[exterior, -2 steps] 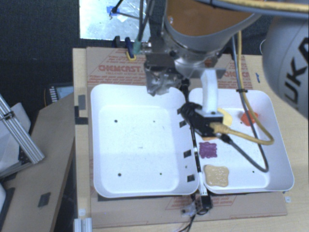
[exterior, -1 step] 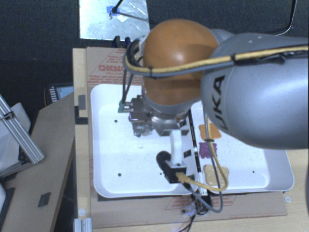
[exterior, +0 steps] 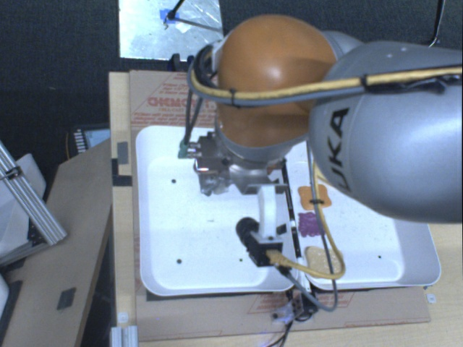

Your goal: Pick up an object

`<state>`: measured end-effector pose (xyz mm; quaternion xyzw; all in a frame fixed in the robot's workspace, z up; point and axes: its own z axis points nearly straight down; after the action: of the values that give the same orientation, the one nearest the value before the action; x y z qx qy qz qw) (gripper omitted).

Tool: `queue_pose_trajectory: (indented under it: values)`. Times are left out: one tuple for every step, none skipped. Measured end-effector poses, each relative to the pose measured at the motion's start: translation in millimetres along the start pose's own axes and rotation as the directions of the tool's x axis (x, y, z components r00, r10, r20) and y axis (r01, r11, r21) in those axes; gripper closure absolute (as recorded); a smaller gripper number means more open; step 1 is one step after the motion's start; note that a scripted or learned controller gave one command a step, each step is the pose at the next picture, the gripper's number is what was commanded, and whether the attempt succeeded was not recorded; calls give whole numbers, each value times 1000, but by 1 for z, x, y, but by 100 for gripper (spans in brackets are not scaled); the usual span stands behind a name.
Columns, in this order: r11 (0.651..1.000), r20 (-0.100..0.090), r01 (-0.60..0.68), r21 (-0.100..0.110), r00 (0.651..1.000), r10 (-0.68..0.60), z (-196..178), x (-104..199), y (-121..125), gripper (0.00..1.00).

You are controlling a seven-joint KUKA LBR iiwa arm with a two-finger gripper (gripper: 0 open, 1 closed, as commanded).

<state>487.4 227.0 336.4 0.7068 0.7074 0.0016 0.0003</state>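
This is a robotics lab, not anyone's home. A big grey KUKA arm (exterior: 376, 121) with an orange band (exterior: 271, 71) leans over a bench where two shallow white bins (exterior: 173, 223) sit on printed cardboard (exterior: 163, 96). Loose cables (exterior: 318, 262) trail across the rig, aluminium framing bars (exterior: 25, 201) stand at the left, and dark cloth (exterior: 58, 35) hangs behind it all.

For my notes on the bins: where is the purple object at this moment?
The purple object lies in the right bin, close to the divider, between an orange piece above it and a tan piece below.
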Motion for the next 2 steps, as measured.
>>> queue_pose_trajectory:
  values:
    - [1000,9,0,19,1000,0,217,5,-6,100]
    - [1000,1,0,5,1000,0,199,7,-1,100]
